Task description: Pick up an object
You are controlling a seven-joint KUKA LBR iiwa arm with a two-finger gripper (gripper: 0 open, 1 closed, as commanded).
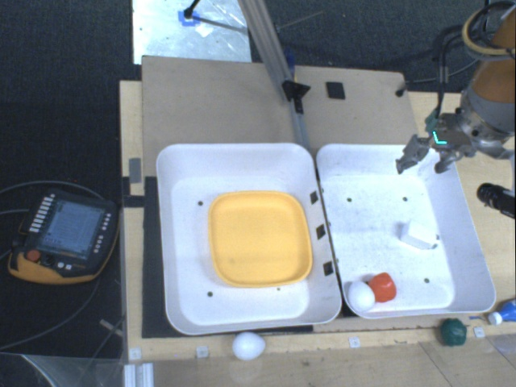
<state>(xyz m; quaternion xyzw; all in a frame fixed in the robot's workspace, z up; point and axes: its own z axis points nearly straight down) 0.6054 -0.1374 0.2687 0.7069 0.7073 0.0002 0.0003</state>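
Nearest us, a white egg-shaped object (248,346) lies on the worktop (379,353) just outside the left bin (181,216), with a green ball (453,331) off to the right. We see a yellow plate (260,238) in the left bin. In the right bin (459,216) a white ball (360,296) touches an orange cup (382,288) at the near edge, and a white block (418,236) lies near the middle. The hand (426,159) hangs above the right bin's far corner, fingers spread, pinching nothing
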